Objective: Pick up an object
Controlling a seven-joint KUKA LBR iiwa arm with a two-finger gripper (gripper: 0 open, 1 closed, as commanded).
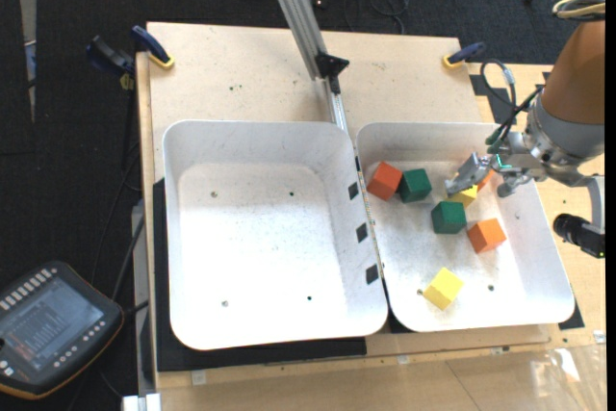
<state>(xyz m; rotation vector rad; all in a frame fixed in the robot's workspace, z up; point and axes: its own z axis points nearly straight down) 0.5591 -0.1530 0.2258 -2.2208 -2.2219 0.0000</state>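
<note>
**Gripper low over small blocks in the right bin**

Camera view: the gripper (478, 176) hung low in the right bin (539, 298), directly over a small yellow piece (469, 194); whether it gripped anything could not be told. Just beside sat a green cube (449, 217) and an orange cube (487, 234). The blocks looked light, rigid and flat-sided, probably best pinched across two opposite faces; crowding neighbours could foul a finger
</note>
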